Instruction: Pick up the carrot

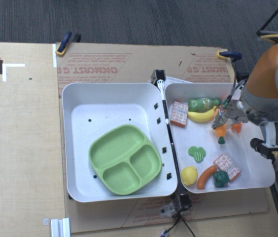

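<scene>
The carrot (220,131) is a small orange piece with a green top (221,140) pointing toward the front, in the right bin (257,179) near its middle. My gripper (227,116) hangs directly over the carrot's orange end and overlaps it in the camera view. The arm's grey body and orange band (269,78) come in from the right and hide the bin's back right corner. A second small orange bit (236,127) shows just right of the carrot, under the gripper.
The right bin also holds a banana (201,115), a green bottle (203,103), a red-white box (179,113), a green cookie (196,153), a lemon (189,175), a sausage (206,176), broccoli (221,178) and a second box (226,165). The left bin (80,132) holds a green divided plate (124,159).
</scene>
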Controlling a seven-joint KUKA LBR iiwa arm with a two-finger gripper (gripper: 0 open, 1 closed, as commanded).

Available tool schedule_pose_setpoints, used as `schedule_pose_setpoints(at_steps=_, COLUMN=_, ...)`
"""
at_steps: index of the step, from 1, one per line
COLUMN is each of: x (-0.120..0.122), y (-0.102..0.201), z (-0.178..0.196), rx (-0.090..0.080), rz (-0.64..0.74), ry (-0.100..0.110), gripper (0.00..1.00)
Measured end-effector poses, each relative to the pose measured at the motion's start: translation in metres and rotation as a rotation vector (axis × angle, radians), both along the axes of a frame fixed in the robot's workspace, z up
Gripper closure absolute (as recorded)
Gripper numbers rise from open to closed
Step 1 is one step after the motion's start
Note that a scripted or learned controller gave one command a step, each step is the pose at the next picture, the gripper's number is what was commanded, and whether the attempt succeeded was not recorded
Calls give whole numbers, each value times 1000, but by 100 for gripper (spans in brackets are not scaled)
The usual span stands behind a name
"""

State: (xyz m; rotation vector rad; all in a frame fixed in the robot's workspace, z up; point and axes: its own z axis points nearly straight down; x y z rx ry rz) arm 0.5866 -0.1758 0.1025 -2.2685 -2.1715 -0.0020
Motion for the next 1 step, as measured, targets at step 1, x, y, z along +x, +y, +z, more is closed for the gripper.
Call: schedule_pose_setpoints(at_steps=1, x=72, y=66, z=94, rx=-3, rz=-67, ry=0, gripper=100)
